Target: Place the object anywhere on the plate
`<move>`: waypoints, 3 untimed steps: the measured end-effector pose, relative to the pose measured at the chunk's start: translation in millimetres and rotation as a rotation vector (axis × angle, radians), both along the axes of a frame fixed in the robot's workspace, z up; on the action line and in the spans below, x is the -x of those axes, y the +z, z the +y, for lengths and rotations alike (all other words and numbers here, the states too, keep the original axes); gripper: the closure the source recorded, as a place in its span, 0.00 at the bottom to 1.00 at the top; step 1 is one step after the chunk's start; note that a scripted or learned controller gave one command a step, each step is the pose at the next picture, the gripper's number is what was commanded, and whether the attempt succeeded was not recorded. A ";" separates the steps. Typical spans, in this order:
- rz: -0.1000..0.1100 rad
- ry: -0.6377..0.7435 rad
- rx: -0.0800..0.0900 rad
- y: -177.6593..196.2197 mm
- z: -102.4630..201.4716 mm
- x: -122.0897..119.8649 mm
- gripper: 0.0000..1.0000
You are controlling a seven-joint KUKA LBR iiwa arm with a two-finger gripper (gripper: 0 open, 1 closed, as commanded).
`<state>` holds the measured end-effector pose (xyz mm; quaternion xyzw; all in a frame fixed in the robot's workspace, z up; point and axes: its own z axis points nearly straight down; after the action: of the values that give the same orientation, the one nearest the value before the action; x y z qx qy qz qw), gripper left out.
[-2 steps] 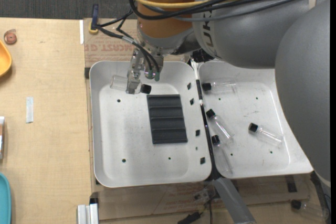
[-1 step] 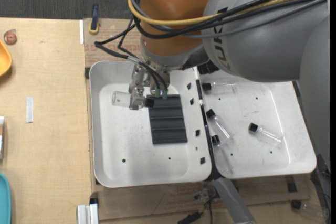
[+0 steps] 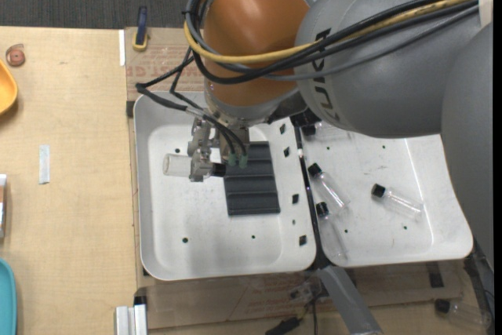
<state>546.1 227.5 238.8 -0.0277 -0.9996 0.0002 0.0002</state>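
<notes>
Looming nearest the lens, the grey arm [image 3: 392, 51] with its orange band [image 3: 251, 35] reaches over the two white bins. Below it the gripper [image 3: 205, 161] hangs in the left bin [image 3: 165, 247], its fingers closed around a clear vial [image 3: 177, 164] lying sideways, just beside a black ridged plate [image 3: 252, 184]. Two more vials [image 3: 396, 202] lie in the right bin [image 3: 439, 239]. Both bins rest on the counter [image 3: 70, 114].

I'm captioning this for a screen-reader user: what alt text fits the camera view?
A grey arm with an orange band reaches from the right over the left white bin, its end effector at a pale cylinder beside a dark ribbed plate. Two clear vials with black caps lie in the right white bin.
</notes>
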 end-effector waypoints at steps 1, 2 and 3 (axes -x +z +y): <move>-0.001 0.076 0.000 23.7 0.7 53.1 1.00; -0.003 0.164 0.000 114.9 -51.0 6.1 1.00; -0.002 0.537 -0.002 60.0 -35.0 -30.2 1.00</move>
<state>576.3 192.5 298.8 0.2385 -0.9711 -0.0006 -0.0008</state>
